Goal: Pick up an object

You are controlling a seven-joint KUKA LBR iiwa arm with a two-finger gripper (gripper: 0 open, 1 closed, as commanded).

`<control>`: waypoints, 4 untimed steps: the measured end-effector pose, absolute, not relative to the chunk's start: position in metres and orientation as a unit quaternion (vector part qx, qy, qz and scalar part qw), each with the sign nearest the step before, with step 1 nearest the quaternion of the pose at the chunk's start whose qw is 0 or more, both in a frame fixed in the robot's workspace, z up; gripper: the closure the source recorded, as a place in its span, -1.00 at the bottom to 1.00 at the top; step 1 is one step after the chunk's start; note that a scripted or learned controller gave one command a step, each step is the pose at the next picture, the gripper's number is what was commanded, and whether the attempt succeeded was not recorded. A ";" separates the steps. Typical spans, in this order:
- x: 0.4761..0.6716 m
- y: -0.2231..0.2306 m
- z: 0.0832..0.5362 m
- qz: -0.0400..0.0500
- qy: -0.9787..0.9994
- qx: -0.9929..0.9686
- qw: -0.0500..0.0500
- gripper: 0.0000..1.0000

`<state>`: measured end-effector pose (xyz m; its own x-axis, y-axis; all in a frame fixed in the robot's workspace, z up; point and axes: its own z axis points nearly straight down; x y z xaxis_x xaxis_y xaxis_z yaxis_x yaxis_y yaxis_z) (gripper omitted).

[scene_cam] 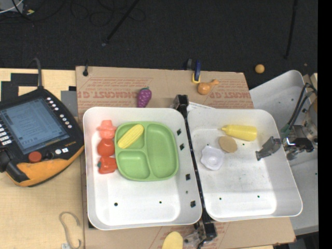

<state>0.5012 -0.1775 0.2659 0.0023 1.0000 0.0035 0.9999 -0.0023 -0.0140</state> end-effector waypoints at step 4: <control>0.491 -0.167 0.108 0.002 -0.708 -0.707 0.004 -1.00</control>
<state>0.4908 -0.1668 0.1084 -0.0012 1.0000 0.0034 1.0000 0.0012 -0.0082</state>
